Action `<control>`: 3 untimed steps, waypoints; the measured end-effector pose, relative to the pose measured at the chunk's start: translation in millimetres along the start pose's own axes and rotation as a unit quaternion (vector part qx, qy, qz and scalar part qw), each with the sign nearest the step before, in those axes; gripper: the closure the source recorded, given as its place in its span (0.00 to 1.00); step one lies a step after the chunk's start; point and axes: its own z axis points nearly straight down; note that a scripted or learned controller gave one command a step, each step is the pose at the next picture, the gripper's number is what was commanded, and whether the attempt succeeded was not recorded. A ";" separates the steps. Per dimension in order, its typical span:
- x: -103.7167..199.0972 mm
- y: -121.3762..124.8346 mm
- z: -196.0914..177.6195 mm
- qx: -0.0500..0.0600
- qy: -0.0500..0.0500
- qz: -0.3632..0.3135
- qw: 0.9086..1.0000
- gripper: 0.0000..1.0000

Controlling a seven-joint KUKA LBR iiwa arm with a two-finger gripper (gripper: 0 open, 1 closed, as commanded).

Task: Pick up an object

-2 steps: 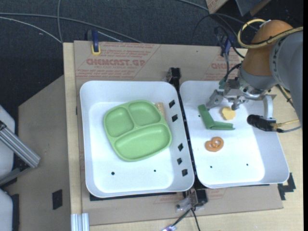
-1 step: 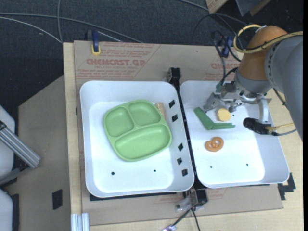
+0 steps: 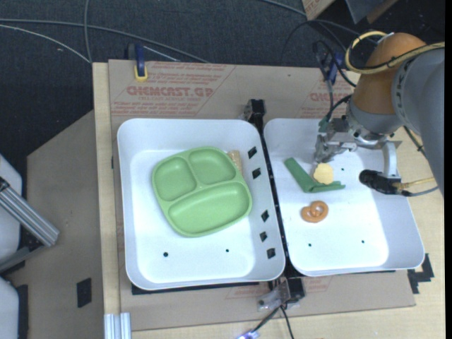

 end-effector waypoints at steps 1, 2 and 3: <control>-9.3 2.6 -50.7 -0.001 -0.001 0.001 1.000 1.00; -2.5 -2.6 -99.8 -0.001 0.000 0.000 1.000 1.00; -0.3 5.0 -146.2 -0.002 -0.001 0.000 1.000 1.00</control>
